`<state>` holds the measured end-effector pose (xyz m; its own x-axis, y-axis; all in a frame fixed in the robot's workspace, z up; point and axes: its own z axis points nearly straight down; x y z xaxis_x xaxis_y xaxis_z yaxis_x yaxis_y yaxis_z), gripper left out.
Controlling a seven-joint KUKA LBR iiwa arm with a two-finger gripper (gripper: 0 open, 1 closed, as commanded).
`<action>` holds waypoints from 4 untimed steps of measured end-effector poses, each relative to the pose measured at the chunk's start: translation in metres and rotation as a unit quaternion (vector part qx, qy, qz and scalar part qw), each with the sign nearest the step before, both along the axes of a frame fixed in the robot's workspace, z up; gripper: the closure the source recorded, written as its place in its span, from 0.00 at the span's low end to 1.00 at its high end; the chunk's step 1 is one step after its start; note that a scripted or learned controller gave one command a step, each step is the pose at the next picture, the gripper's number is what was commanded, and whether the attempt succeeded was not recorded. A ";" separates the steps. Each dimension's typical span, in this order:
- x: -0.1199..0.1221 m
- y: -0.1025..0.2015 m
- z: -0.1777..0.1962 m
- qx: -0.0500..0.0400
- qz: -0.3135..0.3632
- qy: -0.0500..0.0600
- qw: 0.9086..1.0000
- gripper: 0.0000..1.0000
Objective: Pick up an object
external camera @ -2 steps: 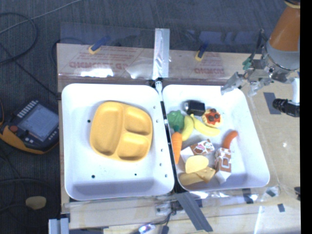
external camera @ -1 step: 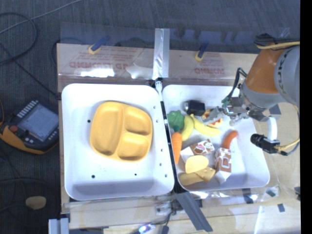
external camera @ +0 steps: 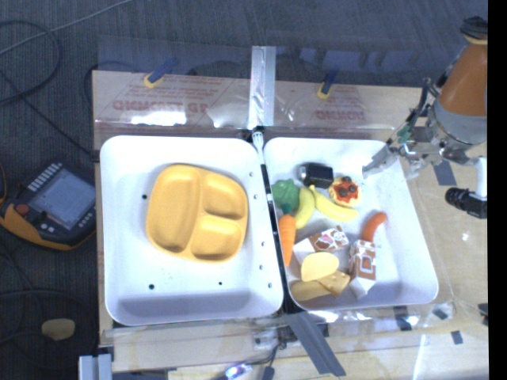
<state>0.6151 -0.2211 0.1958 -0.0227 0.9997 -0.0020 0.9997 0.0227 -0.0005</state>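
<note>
Hovering at the upper right rim of the right bin point(external camera: 424, 244), the end effector point(external camera: 380, 162) grasps nothing, and whether it is released or clenched cannot be told. The step in hand appears to be the approach; no object is lifted. The nearest of the toys, a small red cake point(external camera: 344, 188) beside the banana point(external camera: 333, 206), lies just left and below, so the next move calls for a short descent.

The arm point(external camera: 467, 85) presents a broad orange band above a pale grey wrist housing, beneath which sits a cluster of dark brackets, thin cables and small green-tinted fittings, terminating in a slim light-grey gripper point(external camera: 375, 163) of metallic finish, with a black cylindrical fitting alongside.
</note>
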 end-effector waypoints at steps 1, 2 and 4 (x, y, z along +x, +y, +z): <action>-0.005 0.046 -0.078 0.000 0.062 -0.003 0.998 0.00; 0.045 0.081 -0.107 -0.001 0.159 0.001 0.987 0.00; 0.044 0.073 -0.105 0.000 0.182 0.002 0.983 1.00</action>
